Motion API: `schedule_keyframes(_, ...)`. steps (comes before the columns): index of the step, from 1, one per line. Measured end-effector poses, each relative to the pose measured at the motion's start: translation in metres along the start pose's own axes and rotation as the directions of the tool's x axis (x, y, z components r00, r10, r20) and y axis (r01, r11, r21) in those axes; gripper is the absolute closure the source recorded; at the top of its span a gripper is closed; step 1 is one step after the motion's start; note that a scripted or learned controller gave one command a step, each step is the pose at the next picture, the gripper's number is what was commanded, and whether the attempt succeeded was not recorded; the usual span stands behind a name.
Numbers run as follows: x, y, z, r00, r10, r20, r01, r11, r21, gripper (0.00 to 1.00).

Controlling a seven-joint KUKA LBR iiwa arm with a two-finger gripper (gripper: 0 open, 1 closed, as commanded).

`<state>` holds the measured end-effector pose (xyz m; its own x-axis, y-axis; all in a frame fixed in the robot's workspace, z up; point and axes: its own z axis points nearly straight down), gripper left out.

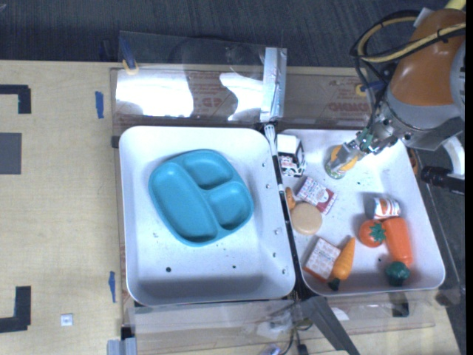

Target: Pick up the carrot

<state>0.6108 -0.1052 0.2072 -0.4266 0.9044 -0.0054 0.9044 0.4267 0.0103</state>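
Observation:
The carrot (399, 241) is a fat orange piece with a dark green top. It lies near the right wall of the right bin (425, 198), its green end toward the front. A red tomato (372, 232) touches its left side. My gripper (357, 149) hangs over the back part of the same bin, well behind the carrot and apart from it. Its tip is right next to a small yellow and grey object (338, 160).
A slimmer orange vegetable (344, 258) lies at the bin's front beside a small red-and-white packet (321, 257). A tan disc (307, 218), another packet (316, 194) and a black-and-white carton (290, 158) sit left of centre. The left bin holds a blue divided plate (199, 195).

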Motion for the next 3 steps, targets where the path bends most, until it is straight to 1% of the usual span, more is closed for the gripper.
schedule_keyframes(1,0.019,0.071,0.024,0.989,0.147,-0.003,-0.147,0.989,0.009,1.0)
schedule_keyframes(2,0.181,0.067,0.022,0.986,0.165,-0.008,-0.165,0.986,0.012,1.0)
schedule_keyframes(3,0.109,0.053,-0.005,0.922,0.386,0.001,-0.386,0.922,0.008,1.0)
